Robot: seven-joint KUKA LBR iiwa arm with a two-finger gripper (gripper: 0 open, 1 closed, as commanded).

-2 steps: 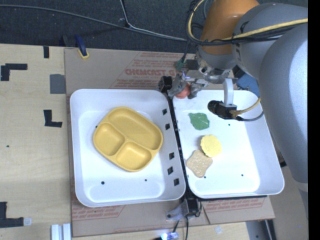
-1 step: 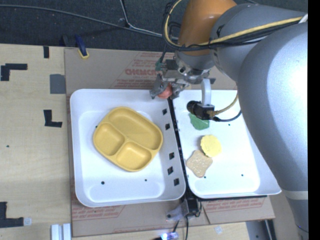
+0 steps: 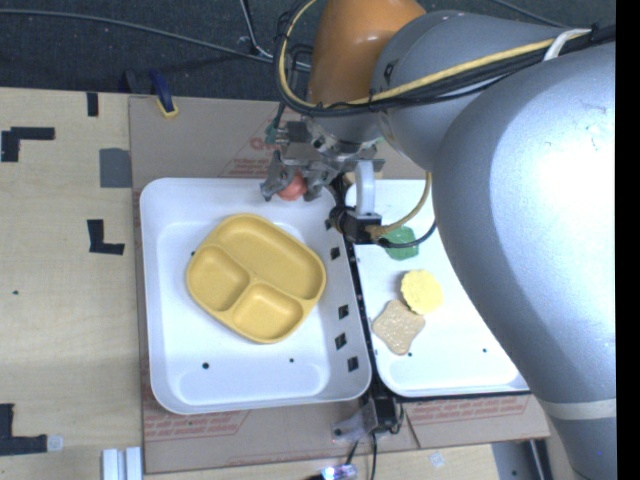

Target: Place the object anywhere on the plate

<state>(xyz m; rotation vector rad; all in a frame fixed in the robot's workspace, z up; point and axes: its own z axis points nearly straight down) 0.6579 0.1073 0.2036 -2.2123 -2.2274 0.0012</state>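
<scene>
The pincer grips a small red object just beyond the yellow plate's far edge, so setting it down there remains undone.

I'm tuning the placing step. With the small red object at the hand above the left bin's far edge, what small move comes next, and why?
Probably a short carry toward the camera and a little left. The hand sits over the far edge of the left white bin, with the small red object at its fingers, while the yellow three-compartment plate lies nearer the camera. Whether the grip is firm is unclear.
</scene>
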